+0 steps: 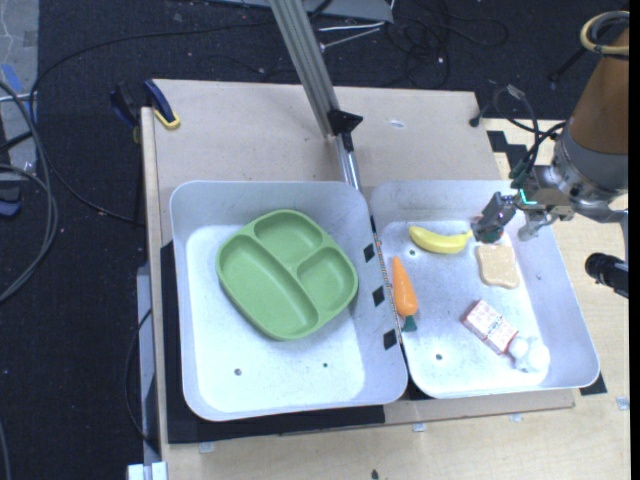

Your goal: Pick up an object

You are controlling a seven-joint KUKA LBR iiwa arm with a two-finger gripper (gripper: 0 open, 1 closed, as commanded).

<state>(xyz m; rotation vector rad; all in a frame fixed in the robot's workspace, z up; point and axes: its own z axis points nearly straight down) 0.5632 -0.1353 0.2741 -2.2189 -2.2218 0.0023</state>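
My claw (512,220) hangs with its fingers apart, holding nothing, above the right bin (570,298), near the banana (438,239) and the bread slice (497,265).

A single fixed camera looks down on the bench (250,128) from above and from the near side, tilted so the far edge sits toward the top of the frame and the dark floor (80,28) with its cables shows beyond it. It stands far enough back to take in both white bins whole: the left bin (200,368) fills the lower middle, the right bin (570,308) the lower right. The arm (605,118) enters at the right edge, cut off by the frame. A slanted metal pole (305,48) rises from the bench's middle toward the top of the frame, close to the lens.
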